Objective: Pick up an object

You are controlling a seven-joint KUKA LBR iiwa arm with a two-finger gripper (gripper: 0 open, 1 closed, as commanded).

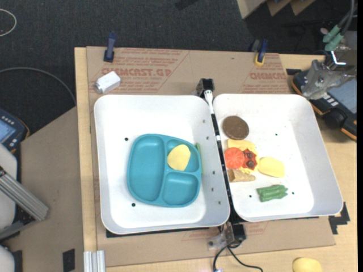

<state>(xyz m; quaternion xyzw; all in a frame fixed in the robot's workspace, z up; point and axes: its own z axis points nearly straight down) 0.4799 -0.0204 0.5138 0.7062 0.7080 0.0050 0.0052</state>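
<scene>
Left bin (108,152) holding a blue divided tray (161,171), with a yellow piece (179,157) in the tray's upper right compartment. Right of the tray, the second bin (300,129) contains a brown disc (235,127), a red piece (238,157), a yellow lump (271,166) and a green piece (272,192); jaw state cannot be told

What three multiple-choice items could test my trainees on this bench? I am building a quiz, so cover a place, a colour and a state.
1. Where does the blue tray sit?
A. left bin
B. right bin
C. on the cardboard

2. What colour is the piece nearest the right bin's front edge?
A. brown
B. green
C. red

3. How does the yellow piece in the tray lie?
A. in a compartment
B. under the tray
C. beside the tray

Answers: 1 A, the tray rests inside the left bin. 2 B, the green piece lies closest to that edge. 3 A, it sits in the tray's upper right compartment.
</scene>
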